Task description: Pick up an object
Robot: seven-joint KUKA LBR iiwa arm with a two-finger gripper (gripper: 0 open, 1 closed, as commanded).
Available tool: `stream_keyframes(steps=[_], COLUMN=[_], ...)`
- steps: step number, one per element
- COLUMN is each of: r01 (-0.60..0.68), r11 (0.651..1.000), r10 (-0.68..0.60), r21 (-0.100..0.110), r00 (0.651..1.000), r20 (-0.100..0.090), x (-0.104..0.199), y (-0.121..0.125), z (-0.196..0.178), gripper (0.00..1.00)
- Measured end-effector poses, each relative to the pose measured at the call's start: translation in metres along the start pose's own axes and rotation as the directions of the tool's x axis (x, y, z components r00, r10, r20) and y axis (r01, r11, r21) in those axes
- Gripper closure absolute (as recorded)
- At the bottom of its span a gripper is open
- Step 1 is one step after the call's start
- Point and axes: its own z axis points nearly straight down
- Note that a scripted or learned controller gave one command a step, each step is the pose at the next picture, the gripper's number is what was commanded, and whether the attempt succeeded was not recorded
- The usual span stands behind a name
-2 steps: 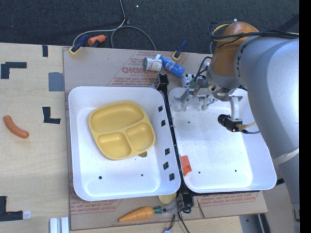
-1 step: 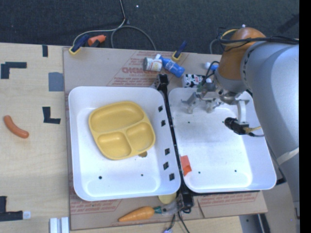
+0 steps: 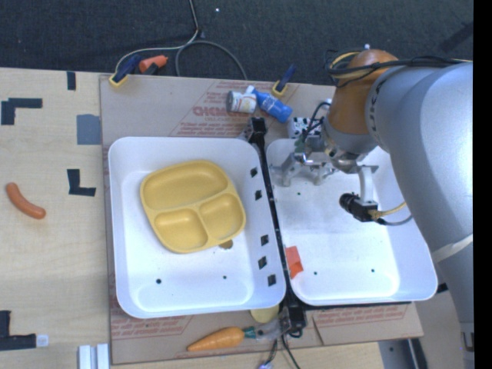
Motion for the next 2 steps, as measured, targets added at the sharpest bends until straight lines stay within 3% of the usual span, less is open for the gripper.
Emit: stream_keyframes(steps=[1,2], r01=[0.0,0.001], r11=[1.0,1.0], r10=[0.0,-0.001], r21=[0.001,-0.001], r00=[1.0,1.0], r20=[-0.002,0.0], x=[-0.0044,-0.0045], y=[0.0159,0.0158], z=[0.0005,-0.0094], gripper=[0.0,1.0])
